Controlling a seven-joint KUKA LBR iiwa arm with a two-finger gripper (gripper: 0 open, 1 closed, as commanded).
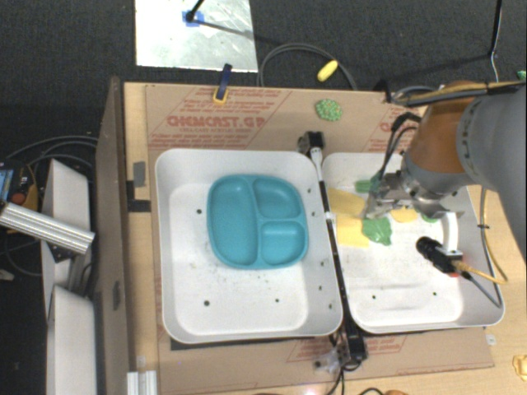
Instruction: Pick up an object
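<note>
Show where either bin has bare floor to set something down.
Left bin: bare strips in front and left of the teal plate. Right bin: front strip bare. Crowded at its back: gripper over a yellow piece and a green piece.

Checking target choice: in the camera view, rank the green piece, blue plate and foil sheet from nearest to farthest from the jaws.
1. Green piece: right bin, close by.
2. Blue plate: left bin, middle.
3. Foil sheet: beyond both bins, top left.
</note>
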